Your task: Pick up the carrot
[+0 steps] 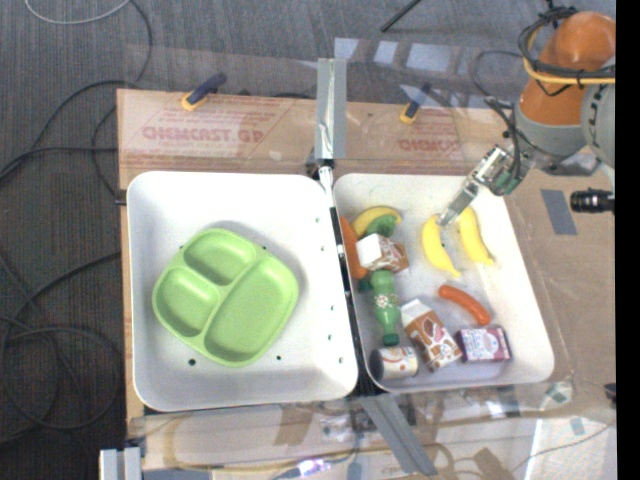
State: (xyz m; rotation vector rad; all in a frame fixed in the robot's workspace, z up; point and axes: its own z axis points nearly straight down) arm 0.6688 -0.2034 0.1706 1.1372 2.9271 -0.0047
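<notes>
The gripper (452,214) hangs over the upper right part of the right bin (528,298), its fingers reaching down and left from the grey wrist. The fingers sit narrow, close together, with nothing between them. Their tips hover just above the gap between two bananas (455,240), which lie side by side directly below the gripper (whether the tips touch the fruit cannot be told).

To the gripper's left lies a third, greener banana (376,218), curved near the bin's top. Just below that sits a small white and brown carton (381,253). Further left, along the bin's left wall, rests the carrot (351,250), a long orange piece lying lengthwise against the wall, well apart from the gripper and partly hidden by the carton.

Below the gripper, past the bananas, lies an orange sausage-shaped piece (464,304). Lower left of it stand a green bottle (385,303), a brown carton (431,337), a small can (397,361) and a purple box (484,345) in the bin's bottom part.

Far to the gripper's left, the left bin (180,198) holds a green divided plate (227,295). Behind the gripper, up and right, the arm's orange band (570,63) shows.
</notes>
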